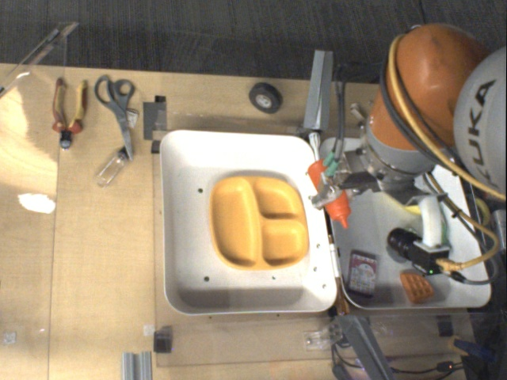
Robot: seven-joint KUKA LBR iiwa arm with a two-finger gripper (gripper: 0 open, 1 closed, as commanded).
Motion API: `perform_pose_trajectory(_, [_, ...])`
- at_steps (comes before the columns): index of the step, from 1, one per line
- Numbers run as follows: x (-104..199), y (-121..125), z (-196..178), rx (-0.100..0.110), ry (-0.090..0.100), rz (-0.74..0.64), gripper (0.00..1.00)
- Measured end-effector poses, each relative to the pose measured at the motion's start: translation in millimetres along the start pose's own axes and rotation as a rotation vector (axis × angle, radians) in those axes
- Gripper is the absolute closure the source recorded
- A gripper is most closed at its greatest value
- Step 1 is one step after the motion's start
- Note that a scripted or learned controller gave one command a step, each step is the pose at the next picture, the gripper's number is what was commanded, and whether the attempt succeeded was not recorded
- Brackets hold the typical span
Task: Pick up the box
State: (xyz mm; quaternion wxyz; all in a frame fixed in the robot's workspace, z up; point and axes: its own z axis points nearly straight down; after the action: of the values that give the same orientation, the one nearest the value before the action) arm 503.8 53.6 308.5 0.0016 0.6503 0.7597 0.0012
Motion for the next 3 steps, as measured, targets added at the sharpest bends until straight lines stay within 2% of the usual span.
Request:
perform_pose_trajectory(1, [-16,32,8,0.001,0.0,0.337,1.0])
perform_pose_trajectory(2, [-14,-19,103,0.003,0.001,0.452,1.0])
perform_pose_trajectory(3, [23,2,43,0.0,0.001,0.376,1.0])
